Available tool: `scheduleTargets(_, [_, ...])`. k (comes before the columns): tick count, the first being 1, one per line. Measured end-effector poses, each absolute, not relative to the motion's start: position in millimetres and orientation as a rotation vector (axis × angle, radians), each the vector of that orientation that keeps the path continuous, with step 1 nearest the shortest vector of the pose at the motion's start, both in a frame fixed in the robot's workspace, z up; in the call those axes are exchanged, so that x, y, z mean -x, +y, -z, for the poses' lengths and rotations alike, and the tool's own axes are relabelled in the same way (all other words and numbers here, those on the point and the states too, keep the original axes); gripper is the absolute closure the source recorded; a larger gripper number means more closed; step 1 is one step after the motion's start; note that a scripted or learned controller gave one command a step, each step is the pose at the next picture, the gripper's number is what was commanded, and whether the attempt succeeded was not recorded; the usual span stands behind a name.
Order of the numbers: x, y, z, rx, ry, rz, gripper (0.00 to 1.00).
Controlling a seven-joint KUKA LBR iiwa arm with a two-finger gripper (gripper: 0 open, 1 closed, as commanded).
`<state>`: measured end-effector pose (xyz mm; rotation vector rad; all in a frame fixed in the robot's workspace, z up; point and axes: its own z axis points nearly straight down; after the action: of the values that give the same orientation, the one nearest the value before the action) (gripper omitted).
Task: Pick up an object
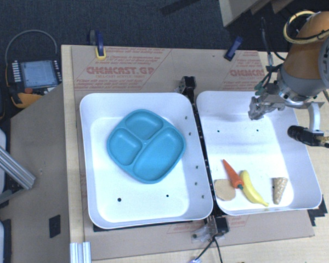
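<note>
I read red print, "CHEMCAST" and perhaps "GP", on the brown paper-covered board (153, 64) along the upper middle of the frame; its repeats are illegible.

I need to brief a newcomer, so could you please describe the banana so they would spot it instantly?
Look in the right bin, along its near edge. The banana lies between the carrot and the cone, and it alone is yellow.

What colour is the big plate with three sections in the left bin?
The plate is light blue all over, seen clearly in the camera view.
</note>
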<state>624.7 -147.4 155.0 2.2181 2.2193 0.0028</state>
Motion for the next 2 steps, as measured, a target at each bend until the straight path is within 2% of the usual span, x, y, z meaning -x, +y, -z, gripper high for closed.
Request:
scheduleTargets(1, [-625.0,-148,-218,-2.218,2.219,-0.003,1.00])
scheduleTargets(2, [-631.3,-150,-262,-2.217,2.220,-0.003,1.00])
